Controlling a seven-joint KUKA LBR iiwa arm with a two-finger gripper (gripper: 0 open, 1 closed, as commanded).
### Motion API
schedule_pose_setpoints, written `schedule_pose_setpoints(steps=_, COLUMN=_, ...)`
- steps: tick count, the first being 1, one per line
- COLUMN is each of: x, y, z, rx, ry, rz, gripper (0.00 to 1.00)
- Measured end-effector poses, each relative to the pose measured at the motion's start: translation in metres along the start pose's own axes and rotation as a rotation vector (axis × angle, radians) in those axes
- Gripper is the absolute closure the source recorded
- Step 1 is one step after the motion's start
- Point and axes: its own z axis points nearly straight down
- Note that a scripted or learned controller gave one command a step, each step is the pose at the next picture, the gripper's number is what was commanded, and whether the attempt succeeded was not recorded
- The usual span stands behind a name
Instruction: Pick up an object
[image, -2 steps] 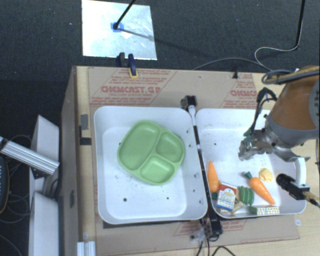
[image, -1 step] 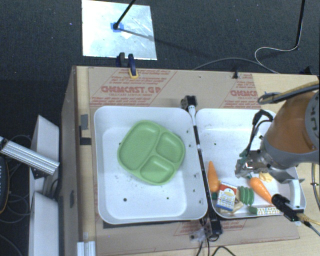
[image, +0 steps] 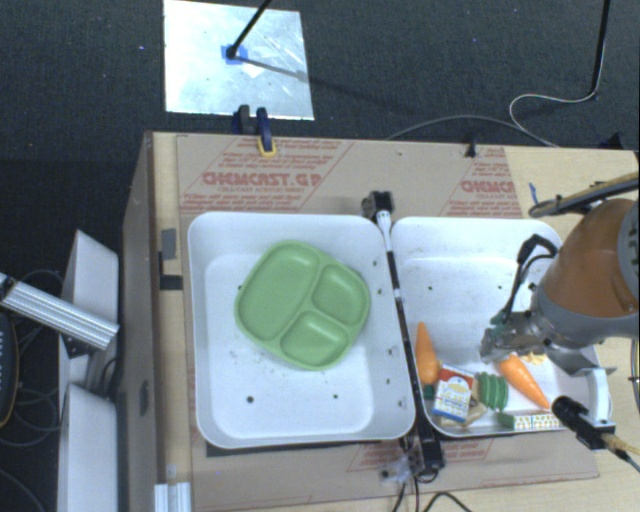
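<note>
Gripper sits low in right bin, just above an orange carrot; finger state cannot be determined.

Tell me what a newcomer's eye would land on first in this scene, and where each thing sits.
The big green divided plate stands out first, lying alone in the left bin. Next comes the arm's orange band at the right edge, with the gripper low over the right bin. Below it, a small pile crowds that bin's near corner: two orange carrots, a small printed box and a green piece.
</note>
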Motion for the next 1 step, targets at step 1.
schedule_pose_setpoints(steps=1, x=0.0003, y=0.0002, z=-0.0001, rx=-0.001, ry=0.000, rz=-0.001, gripper=0.00)
